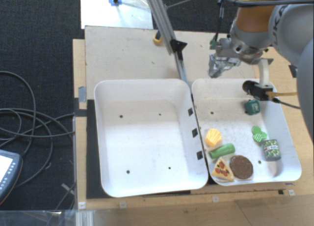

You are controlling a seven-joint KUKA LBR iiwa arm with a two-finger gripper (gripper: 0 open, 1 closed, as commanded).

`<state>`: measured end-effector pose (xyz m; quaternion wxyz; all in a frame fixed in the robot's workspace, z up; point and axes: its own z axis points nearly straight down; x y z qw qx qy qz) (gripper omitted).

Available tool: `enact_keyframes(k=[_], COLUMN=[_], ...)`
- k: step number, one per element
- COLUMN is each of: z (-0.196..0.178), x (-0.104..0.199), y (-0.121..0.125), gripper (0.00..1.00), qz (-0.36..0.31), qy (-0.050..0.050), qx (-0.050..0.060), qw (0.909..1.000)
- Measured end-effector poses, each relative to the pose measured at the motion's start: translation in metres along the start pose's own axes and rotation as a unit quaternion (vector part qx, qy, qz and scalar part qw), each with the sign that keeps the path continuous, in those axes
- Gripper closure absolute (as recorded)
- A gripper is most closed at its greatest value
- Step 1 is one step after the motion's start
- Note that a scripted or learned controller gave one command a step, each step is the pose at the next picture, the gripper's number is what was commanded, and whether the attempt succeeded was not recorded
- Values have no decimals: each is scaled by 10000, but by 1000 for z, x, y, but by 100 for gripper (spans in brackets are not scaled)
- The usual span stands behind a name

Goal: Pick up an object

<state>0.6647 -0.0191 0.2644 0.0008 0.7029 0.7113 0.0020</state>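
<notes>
Pizza slice (223, 170) and brown round piece (241, 167) lie nearest, at the right bin's (288, 136) front, well below the hand (216, 69).
That hand hangs over the bin's far rim with nothing visibly in it; how far it is open I cannot tell. Nearer it lie a dark green block (252, 107), a yellow shell (213, 137), a green pickle (222, 150) and a small can (271, 150).

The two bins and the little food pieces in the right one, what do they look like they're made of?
The bins look like thin moulded white plastic, matte, with rounded rims. The food pieces seem to be toy plastic: the yellow shell shape, green pickle, pizza slice and brown patty have flat, solid colours. The can could be plastic or metal.
</notes>
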Motion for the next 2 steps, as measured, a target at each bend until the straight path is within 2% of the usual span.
enact_keyframes(k=[2], z=[28], x=[98], y=[3], gripper=[100], qz=[9], qy=[-1], qx=[18], qw=[10000])
